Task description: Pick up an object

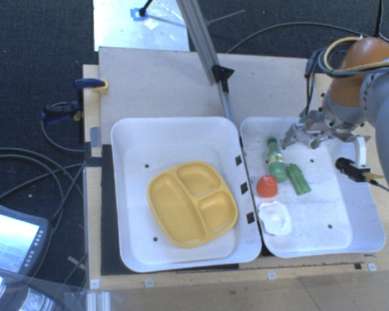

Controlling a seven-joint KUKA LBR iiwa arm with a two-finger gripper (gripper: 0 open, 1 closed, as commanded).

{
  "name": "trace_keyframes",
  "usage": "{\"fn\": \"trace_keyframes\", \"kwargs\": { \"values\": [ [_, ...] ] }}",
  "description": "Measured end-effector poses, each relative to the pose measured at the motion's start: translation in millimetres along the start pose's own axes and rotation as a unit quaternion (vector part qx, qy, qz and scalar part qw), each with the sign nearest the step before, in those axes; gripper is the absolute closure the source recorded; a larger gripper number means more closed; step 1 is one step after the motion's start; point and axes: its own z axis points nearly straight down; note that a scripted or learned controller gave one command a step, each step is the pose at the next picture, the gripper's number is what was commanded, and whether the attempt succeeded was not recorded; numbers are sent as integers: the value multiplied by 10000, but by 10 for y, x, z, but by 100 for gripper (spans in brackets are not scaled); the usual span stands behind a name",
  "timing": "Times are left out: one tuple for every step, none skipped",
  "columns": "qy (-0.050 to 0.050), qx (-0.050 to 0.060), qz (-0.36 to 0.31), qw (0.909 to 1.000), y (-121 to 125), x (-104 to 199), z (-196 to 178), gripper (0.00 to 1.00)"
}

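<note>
The green bottle [276, 161] lies in the right bin [360, 238], just beside a green block [299, 179], an orange cap [267, 186] and a white piece [275, 218]. The end effector [303, 137] hovers near, fingers spread, pinching nothing. A yellow tray [192, 203] fills the left bin [133, 173].

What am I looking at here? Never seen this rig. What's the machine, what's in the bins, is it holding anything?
One fixed camera looks down at a slant on a bench. The grey arm with an orange band is a KUKA robot reaching in from the right; its gripper hovers over the right bin, with nothing visibly in it. That bin holds a green bottle, a green stick-shaped piece, a small red object and a small white object. The left bin holds a yellow divided plate.
</note>
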Motion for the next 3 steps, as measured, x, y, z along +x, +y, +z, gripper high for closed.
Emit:
{"fn": "trace_keyframes", "kwargs": {
  "values": [
    [-12, -34, -11, 10000, 19, -5, -140, 100],
    [0, -46, -30, 10000, 61, 99, -684, 100],
    [-3, -53, -29, 10000, 178, 139, -1231, 100]
  ]
}}
